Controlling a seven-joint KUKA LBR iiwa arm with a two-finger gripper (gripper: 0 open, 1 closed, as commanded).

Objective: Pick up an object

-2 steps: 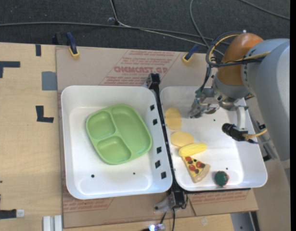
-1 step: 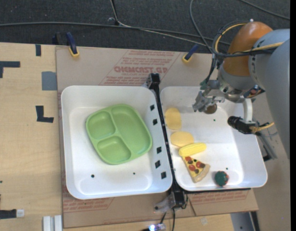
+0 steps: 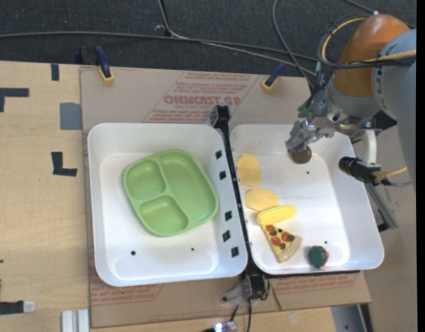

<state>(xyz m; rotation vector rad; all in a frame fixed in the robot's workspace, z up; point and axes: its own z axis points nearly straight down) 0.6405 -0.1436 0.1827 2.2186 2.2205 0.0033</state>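
My gripper [image 3: 299,148] hangs over the back of the right bin [image 3: 336,206], near its far wall. A small brown round thing [image 3: 301,156] sits right under its tip; whether it is held is hidden. Along the bin's left side lie a pale yellow oval piece [image 3: 248,169], a second yellow piece [image 3: 260,199] and a bright yellow banana-like piece [image 3: 276,214]. A toy pizza slice [image 3: 281,241] lies near the front. A small green and red round object [image 3: 317,256] rests at the front right corner.
The left bin [image 3: 108,241] holds a green divided tray [image 3: 170,192]. A black divider strip [image 3: 228,185] runs between the bins. Cables cross the dark backdrop behind the bench. Blue and yellow clamps [image 3: 101,64] hold the cardboard base.
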